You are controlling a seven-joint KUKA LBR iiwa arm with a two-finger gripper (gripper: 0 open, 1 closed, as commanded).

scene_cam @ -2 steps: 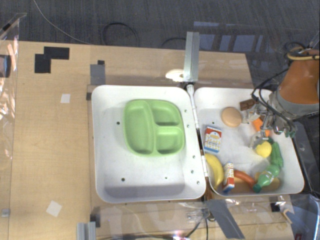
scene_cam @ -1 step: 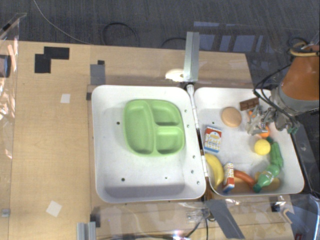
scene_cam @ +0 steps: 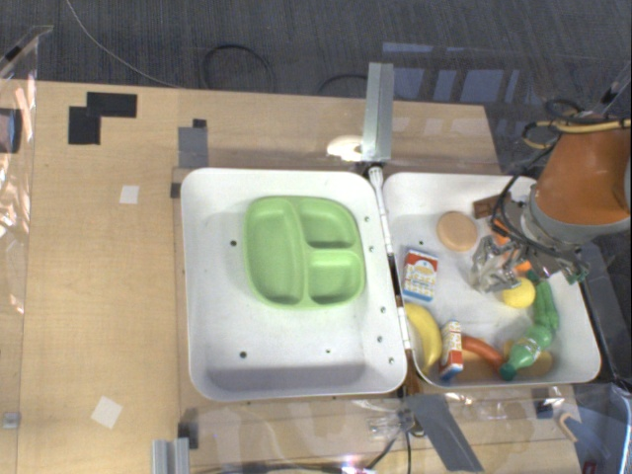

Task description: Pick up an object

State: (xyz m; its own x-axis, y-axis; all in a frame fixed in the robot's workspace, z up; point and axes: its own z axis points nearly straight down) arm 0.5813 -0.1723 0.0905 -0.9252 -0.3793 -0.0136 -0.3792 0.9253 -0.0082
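From above, the bench [scene_cam: 99,294] carried two shallow white bins side by side. The left bin [scene_cam: 212,363] held a green divided plate [scene_cam: 302,251], lying flat near the middle, well apart from everything else.

The right bin [scene_cam: 425,200] was the crowded one. A round tan disc [scene_cam: 457,231] lay toward its far side. Nearer the dividing wall sat a small printed carton [scene_cam: 420,275] with a red top. Below it a banana [scene_cam: 426,334] curved along the left wall, and just beside the banana lay a small red and white packet [scene_cam: 451,350], its blue end toward the near wall. An orange carrot [scene_cam: 480,350] lay across the near part of the bin, next to a green bottle [scene_cam: 521,351] that pointed down toward the near corner, with something brown under them. A green vegetable [scene_cam: 545,304] stretched along the right side, touching or nearly touching a yellow lemon [scene_cam: 518,295].

The arm [scene_cam: 588,181] came in from the right, its orange band over the bin's right half. The gripper [scene_cam: 494,270] hung low over the bin, just beside the lemon and between the tan disc and the green vegetable. Whether it was open or closed could not be told, and nothing was plainly seen in its grasp. The lemon and the green vegetable crowded its right side; the carton lay a little apart on its left.
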